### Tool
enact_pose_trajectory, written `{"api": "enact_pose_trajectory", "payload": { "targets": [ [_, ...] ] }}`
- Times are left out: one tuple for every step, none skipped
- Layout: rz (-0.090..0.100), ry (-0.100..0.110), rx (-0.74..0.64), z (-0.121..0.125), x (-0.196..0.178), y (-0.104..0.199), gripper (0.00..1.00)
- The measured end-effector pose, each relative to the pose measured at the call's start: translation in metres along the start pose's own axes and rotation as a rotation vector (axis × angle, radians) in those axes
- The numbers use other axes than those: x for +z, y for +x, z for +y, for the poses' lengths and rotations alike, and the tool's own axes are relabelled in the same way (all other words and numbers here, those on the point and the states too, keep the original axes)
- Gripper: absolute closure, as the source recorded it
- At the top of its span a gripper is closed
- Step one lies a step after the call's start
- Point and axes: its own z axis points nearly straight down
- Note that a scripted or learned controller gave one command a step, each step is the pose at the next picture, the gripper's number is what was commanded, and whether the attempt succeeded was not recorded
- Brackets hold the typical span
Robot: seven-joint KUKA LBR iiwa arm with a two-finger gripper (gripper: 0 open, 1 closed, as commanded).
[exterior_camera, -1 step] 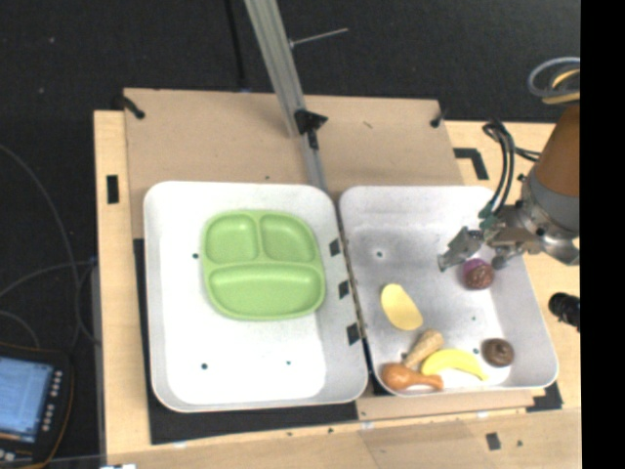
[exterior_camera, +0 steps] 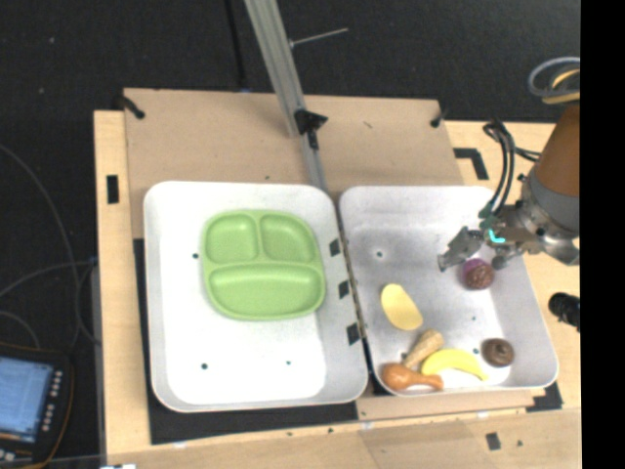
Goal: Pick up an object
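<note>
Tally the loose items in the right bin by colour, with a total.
Purple: 1, the purple ball
Yellow: 2, the yellow disc, the banana
Tan: 1, the tan piece
Orange: 1, the orange piece
Brown: 1, the brown doughnut
Total: 6

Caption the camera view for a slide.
Pincer poised just above a purple fruit in the right bin; green divided plate in the left bin.

A robotics lab, by the look of it; a plywood desk point(exterior_camera: 391, 125) with black corner marks carries two shallow white bins point(exterior_camera: 176, 360) side by side; an aluminium strut point(exterior_camera: 273, 52) rises behind them; dark carpet surrounds the desk, cables trail across it, and a control pendant's screen point(exterior_camera: 24, 399) glows at lower left.
</note>
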Motion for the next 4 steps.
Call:
{"api": "enact_pose_trajectory", "payload": {
  "targets": [
    [-0.001,0.005,0.001,-0.001,0.042,0.002,0.00],
    [-0.001,0.005,0.002,0.002,0.086,-0.003,0.00],
    [-0.001,0.005,0.002,0.006,0.132,-0.009,0.00],
    [-0.002,-0.002,0.008,0.008,0.118,-0.011,1.00]
  ]
}}
